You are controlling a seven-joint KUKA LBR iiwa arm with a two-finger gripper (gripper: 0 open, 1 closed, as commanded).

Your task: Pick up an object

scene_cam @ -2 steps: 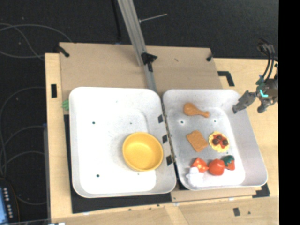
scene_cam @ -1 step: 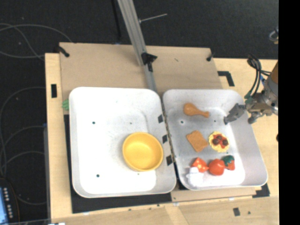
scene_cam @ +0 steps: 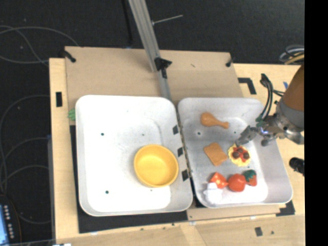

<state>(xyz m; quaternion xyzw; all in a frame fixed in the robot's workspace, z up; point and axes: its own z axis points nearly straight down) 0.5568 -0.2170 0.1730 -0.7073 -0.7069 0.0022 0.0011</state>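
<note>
My gripper (scene_cam: 249, 135) hangs low over the right bin (scene_cam: 271, 181), its dark fingers just up and right of a small yellow tart with red topping (scene_cam: 239, 155). Nothing shows between the fingers. A tan toast slice (scene_cam: 215, 153) lies left of the tart. A brown drumstick (scene_cam: 213, 121) rests near the bin's back. Along the front lie a red tomato (scene_cam: 236, 182), a strawberry (scene_cam: 250, 177), a small orange-red piece (scene_cam: 217, 179) and a white lump (scene_cam: 211, 192).
The left bin (scene_cam: 102, 122) holds a yellow bowl (scene_cam: 156, 165) near its front right. A metal pole (scene_cam: 146, 29) slants down from the top to the bins' back edge. The arm's wrist and cables (scene_cam: 287, 111) crowd the right bin's right side.
</note>
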